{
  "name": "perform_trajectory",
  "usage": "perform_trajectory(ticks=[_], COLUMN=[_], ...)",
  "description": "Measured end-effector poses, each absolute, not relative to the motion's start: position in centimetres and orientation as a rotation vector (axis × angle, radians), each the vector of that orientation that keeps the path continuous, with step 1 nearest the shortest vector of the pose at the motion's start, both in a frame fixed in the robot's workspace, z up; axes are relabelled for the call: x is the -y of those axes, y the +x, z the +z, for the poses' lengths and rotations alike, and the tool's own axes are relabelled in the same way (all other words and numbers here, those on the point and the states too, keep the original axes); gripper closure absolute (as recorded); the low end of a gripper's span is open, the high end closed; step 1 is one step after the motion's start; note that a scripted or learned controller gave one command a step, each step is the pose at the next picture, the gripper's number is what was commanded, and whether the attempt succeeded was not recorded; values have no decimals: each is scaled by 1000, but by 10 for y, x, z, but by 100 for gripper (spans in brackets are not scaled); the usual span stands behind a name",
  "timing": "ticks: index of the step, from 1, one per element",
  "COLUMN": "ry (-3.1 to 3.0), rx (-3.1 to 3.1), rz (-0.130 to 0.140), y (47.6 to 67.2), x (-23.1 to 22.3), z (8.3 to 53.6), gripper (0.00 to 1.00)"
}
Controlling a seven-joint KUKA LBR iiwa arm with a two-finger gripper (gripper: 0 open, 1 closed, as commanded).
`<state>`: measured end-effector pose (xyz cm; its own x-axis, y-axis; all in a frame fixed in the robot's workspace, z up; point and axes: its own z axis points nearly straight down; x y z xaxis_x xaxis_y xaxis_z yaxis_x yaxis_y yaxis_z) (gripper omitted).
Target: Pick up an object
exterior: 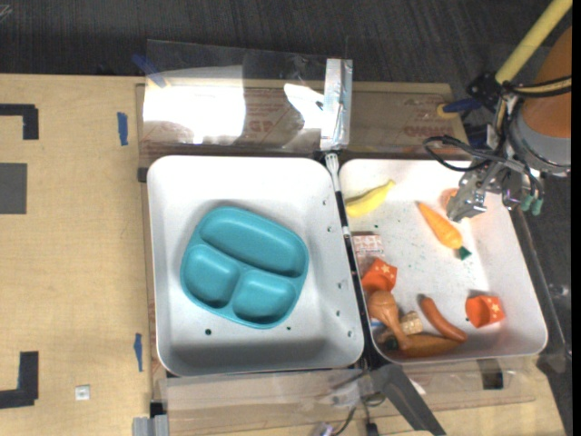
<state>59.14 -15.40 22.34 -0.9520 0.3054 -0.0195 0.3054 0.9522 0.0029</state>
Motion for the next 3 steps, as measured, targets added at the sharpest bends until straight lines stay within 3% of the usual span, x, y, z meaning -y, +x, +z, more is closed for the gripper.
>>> perform_trajectory(ticks=[1,2,3], ry=[486,255,143], rx=[-3096,-3118,-3127], rz=[1,-1,-1], y=[589,611,620], x=[154,149,170], z=[217,99,88], gripper=[0,0,0])
